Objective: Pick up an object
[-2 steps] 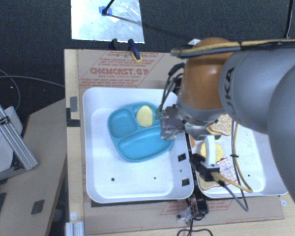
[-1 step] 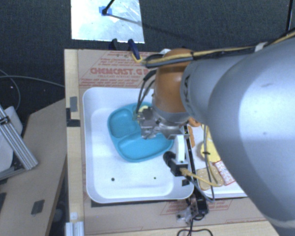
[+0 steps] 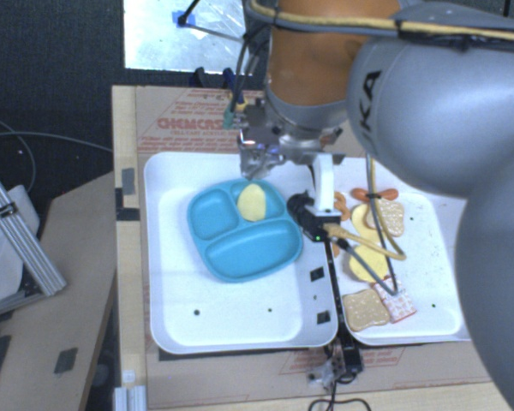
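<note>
A blue divided plate (image 3: pixel 240 238) lies in the left white bin (image 3: pixel 180 319). A pale yellow rounded object (image 3: pixel 252 202) rests in the plate's upper right compartment. My gripper (image 3: pixel 289 178) hangs from the orange-banded wrist just above the plate's far right corner, close beside the yellow object. The wrist hides much of it. Nothing visibly hangs from it. The right bin (image 3: pixel 441 311) holds several toy food pieces: a toast slice (image 3: pixel 366 309), a cracker-like piece (image 3: pixel 393 217) and yellow slices (image 3: pixel 364 229).
The grey arm covers the upper right of the view and part of the right bin. A dark cable (image 3: pixel 334 289) runs down the divider between the bins. Cardboard (image 3: pixel 176 122) lies under both bins, and a metal frame (image 3: pixel 17 247) stands at the left.
</note>
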You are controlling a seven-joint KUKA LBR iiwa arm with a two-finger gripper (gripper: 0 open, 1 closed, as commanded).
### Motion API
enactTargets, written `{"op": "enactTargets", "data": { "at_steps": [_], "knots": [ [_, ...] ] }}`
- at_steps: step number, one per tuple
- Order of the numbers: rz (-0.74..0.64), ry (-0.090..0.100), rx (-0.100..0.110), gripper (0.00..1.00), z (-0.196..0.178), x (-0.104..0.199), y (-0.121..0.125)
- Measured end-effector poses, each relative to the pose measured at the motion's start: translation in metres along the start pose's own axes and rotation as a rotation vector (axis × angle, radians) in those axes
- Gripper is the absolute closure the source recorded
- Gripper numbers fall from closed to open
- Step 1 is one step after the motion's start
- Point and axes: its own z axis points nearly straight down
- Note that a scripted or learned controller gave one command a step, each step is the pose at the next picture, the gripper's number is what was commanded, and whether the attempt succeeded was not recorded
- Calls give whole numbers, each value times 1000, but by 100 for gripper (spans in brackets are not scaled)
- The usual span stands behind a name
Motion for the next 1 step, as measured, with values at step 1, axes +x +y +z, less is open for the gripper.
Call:
{"op": "enactTargets", "data": {
  "at_steps": [1],
  "knots": [
    [0, -2, 12, 100, -73, 4, -82]
  ]
}}
